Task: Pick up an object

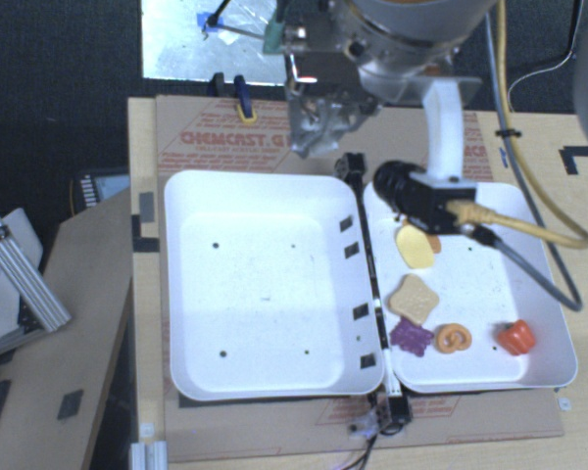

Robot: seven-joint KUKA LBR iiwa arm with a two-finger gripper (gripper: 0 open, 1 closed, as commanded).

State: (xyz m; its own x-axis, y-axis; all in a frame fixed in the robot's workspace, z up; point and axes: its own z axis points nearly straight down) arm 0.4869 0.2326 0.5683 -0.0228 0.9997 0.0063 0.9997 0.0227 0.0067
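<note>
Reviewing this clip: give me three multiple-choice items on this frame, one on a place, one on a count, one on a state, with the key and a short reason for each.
1. Which bin holds the small items?
A. the left one
B. the right one
C. both

2. How many small items lie along the near part of the right bin, not counting the yellow piece higher up?
A. two
B. four
C. six

3. Where is the red piece lying?
A. on the bin floor, apart from the tool
B. raised above the bin
C. on the cardboard outside

Key: 1 B, all items sit right of the divider. 2 B, tan slice, purple piece, orange ring, red piece. 3 A, it lies near the right corner.
</note>
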